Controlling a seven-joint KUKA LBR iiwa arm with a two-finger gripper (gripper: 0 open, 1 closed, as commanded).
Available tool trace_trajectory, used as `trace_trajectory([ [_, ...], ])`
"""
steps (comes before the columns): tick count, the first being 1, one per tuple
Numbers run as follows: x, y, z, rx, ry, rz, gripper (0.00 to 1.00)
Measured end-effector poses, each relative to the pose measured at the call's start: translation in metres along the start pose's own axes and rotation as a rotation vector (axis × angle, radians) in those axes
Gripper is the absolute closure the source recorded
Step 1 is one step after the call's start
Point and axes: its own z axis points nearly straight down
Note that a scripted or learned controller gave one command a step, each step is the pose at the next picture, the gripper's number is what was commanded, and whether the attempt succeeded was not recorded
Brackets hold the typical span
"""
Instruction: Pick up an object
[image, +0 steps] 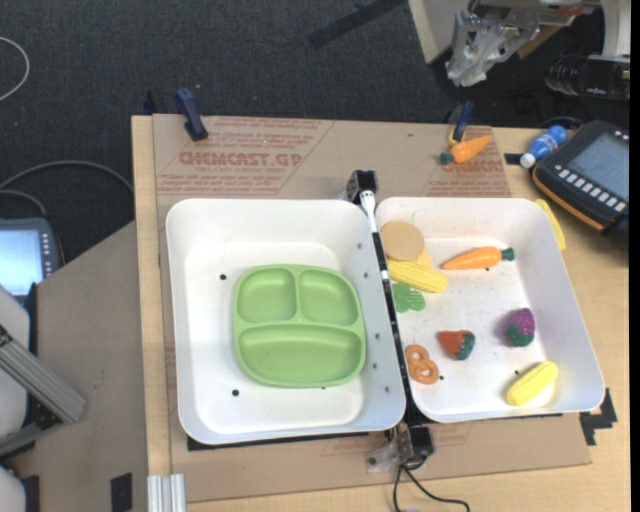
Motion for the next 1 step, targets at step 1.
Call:
trace_trajectory([
  [1, 0.0000, -0.0001, 0.0006, 0.002, 0.000, 0.000, 0.00],
])
